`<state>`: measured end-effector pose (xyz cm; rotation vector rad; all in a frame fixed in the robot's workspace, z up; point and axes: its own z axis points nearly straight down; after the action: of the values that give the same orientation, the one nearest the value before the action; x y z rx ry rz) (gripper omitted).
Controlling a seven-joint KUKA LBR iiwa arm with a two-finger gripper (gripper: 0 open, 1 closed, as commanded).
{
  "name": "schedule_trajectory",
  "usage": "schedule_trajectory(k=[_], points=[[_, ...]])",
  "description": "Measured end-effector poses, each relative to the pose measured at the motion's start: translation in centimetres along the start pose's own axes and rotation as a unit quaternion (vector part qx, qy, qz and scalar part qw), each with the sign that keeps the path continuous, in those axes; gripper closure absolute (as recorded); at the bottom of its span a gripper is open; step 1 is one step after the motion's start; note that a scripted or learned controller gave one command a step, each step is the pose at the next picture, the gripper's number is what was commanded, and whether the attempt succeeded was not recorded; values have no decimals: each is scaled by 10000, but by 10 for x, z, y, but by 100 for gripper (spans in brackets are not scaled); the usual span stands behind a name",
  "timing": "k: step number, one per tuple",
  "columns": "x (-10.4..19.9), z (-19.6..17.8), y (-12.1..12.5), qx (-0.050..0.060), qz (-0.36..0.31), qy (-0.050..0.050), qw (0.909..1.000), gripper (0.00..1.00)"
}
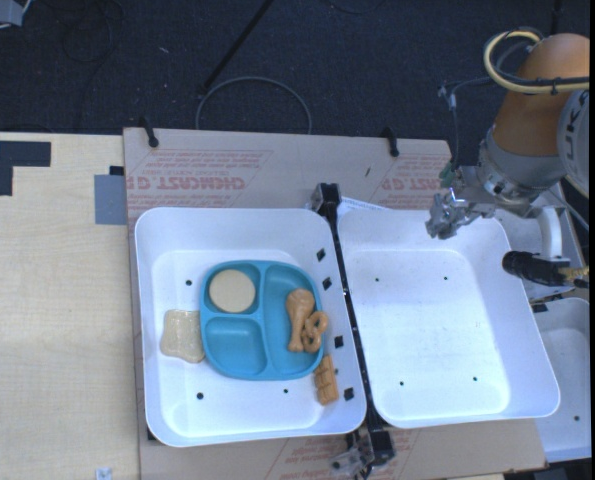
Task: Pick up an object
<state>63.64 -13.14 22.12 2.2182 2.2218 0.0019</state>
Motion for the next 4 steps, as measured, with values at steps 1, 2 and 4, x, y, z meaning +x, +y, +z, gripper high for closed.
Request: schedule_trajectory(k=[1,2,4], points=[[8,-57,5,-7,-1,0,10000,100],[57,-39,-6,36,-5,9,10000,100],[151,-29,-45,40,-9,9,10000,100]])
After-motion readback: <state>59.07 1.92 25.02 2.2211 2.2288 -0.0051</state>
